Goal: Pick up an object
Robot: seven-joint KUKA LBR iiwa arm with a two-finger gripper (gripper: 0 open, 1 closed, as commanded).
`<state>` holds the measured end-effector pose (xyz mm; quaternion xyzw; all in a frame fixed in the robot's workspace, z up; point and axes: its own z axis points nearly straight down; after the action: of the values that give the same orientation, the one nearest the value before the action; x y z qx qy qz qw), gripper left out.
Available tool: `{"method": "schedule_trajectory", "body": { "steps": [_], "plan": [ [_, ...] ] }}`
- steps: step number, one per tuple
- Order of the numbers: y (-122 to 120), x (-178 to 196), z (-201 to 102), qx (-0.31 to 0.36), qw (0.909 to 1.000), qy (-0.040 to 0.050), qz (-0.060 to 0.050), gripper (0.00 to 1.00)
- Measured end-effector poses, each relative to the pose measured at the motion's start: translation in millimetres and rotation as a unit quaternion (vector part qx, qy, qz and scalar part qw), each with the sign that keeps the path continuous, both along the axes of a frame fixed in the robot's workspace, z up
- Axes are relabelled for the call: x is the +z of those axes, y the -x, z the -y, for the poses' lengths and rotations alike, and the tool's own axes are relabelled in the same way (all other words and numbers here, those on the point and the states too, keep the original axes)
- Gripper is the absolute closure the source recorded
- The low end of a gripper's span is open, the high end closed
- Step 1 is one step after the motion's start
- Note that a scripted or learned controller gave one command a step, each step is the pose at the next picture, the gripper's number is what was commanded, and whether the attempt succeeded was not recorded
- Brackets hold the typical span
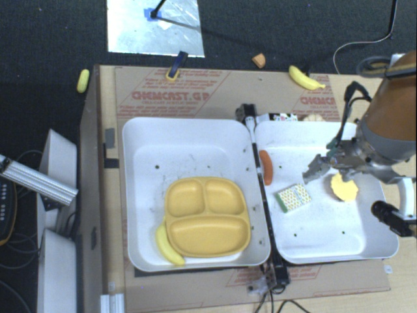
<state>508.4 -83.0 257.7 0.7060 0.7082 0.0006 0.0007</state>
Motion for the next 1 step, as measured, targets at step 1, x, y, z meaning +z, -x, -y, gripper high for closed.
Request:
{"method": "schedule_trajectory", "body": {
  "steps": [1],
  "plan": [
    [-9.6, -146.0, 24.6, -0.001, 1.0000, -0.0004, -0.002, 0.00]
  ]
}}
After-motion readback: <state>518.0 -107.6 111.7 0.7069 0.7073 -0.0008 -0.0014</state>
